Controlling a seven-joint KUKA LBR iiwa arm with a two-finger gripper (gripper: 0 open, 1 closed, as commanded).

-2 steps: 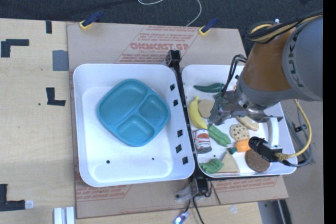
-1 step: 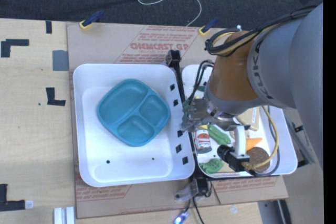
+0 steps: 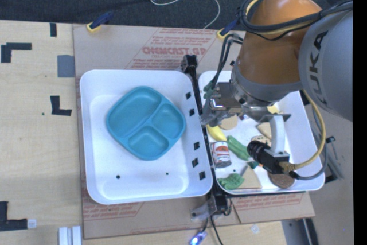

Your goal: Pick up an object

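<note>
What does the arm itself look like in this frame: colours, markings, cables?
The arm is grey with black lettering on its side, and a large glossy orange band above the wrist. Black cables loop over the orange section, and a yellow cable curves near the black fitting below.

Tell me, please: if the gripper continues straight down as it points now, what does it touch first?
Probably the yellow banana-like piece near the right bin's left wall, which lies just below the gripper. Depth is hard to judge from this slanted view.
</note>
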